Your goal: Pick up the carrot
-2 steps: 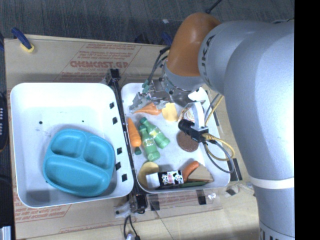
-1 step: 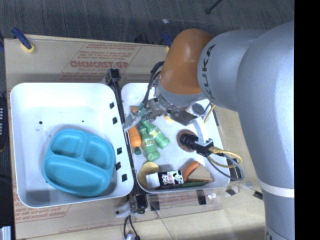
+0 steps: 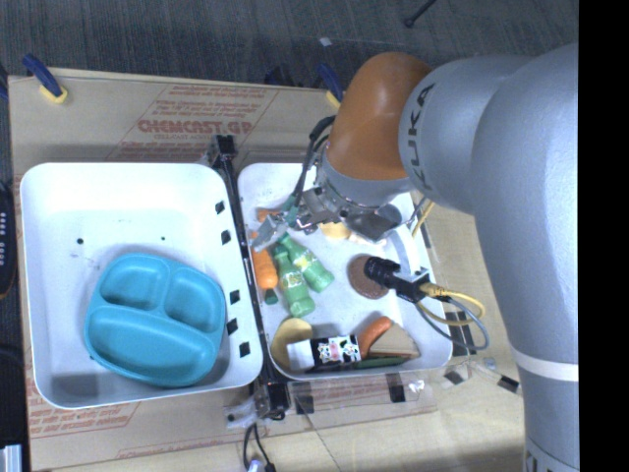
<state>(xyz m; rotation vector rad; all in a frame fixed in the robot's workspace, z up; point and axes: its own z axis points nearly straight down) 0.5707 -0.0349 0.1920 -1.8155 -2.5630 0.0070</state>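
Note:
The carrot (image 3: 265,269) is a short orange piece lying along the left wall of the right bin (image 3: 257,179), just beside several green toy vegetables (image 3: 295,271). My gripper (image 3: 272,226) hangs low over the upper left part of that bin, directly above the carrot's top end and close to it. Whether it touches the carrot cannot be told. The wrist with its orange band (image 3: 378,116) hides the bin's back part.
The right bin also holds a brown disc (image 3: 367,277), an orange-and-tan wedge (image 3: 381,336), a black-and-white carton (image 3: 336,350), a yellow curved piece (image 3: 288,338) and a small yellow item (image 3: 337,230). A blue divided plate (image 3: 157,315) lies in the left bin (image 3: 59,195).

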